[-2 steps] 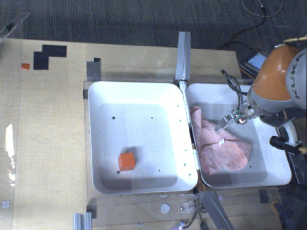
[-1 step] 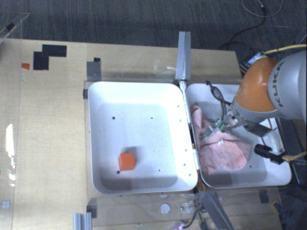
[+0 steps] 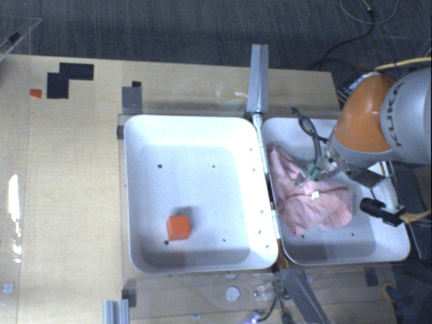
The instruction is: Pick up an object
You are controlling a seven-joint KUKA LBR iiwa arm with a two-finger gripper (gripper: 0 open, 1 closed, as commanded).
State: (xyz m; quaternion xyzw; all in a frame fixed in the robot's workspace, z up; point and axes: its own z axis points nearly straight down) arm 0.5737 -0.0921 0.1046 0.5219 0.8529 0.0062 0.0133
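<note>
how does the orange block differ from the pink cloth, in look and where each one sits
The orange block is small, rigid and boxy; the pink cloth is larger, soft and crumpled.
The block lies in the left bin, toward its near left part; the cloth lies in the right bin.
The block sits alone, far from the arm; the pincer is right at the cloth's top edge.
Both rest on a white bin floor.

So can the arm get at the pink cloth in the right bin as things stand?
Probably yes. The gripper is low over the pink cloth in the right bin, and nothing lies on top of the cloth.
</note>
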